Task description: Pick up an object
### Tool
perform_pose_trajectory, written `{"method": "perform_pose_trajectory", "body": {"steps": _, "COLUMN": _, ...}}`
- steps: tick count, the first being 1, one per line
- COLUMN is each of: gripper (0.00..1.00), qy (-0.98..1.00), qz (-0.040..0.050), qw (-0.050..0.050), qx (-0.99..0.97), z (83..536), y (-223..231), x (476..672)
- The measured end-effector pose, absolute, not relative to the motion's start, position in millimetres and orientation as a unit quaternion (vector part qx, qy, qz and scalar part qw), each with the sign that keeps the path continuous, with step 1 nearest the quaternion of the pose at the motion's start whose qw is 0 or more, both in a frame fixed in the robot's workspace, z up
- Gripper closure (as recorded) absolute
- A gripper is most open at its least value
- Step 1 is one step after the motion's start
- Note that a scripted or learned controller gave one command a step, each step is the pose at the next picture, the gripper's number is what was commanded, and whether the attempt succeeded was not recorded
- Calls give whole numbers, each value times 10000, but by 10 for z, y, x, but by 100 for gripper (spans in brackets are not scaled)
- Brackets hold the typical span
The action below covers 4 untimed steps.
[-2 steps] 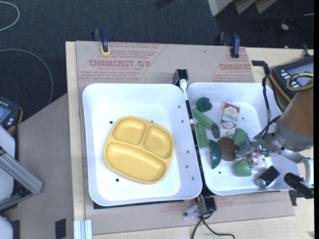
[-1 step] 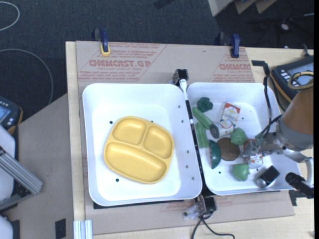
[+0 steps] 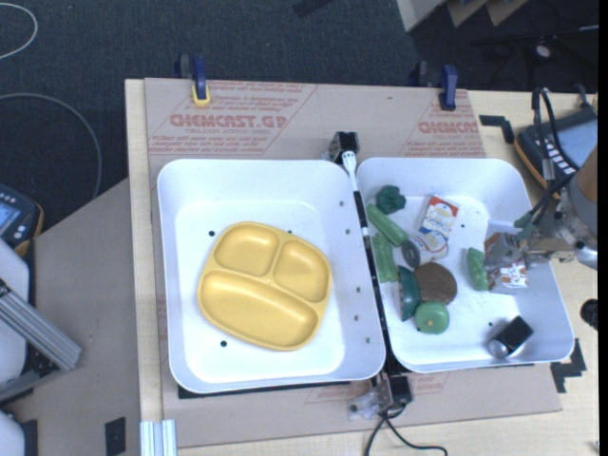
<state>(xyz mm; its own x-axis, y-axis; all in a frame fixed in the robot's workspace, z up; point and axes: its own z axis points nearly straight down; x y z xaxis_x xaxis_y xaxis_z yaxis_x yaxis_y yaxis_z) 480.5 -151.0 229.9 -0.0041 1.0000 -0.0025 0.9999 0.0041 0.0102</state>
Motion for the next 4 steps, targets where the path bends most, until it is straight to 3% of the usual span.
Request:
{"method": "perform_pose_trajectory", "body": {"steps": 1, "gripper": 100, "qy": 7082, "qz": -10, "qw": -37, "qx": 7060, "z": 1618, "y": -1121, "x": 4784}}
{"method": "perform_pose_trajectory", "body": {"steps": 2, "gripper": 100, "qy": 7101, "qz": 22, "qw": 17, "qx": 7041, "z": 1856, "y": -403, "x": 5353}}
{"method": "perform_pose_trajectory", "body": {"steps": 3, "gripper": 100, "qy": 7098, "qz": 34, "qw": 33, "qx": 7044, "z": 1853, "y": 100, "x": 6310}}
{"method": "perform_pose_trajectory", "body": {"steps": 4, "gripper": 100, "qy": 7070, "qz": 15, "qw": 26, "qx": 7072, "z": 2133, "y": -97, "x": 6366}}
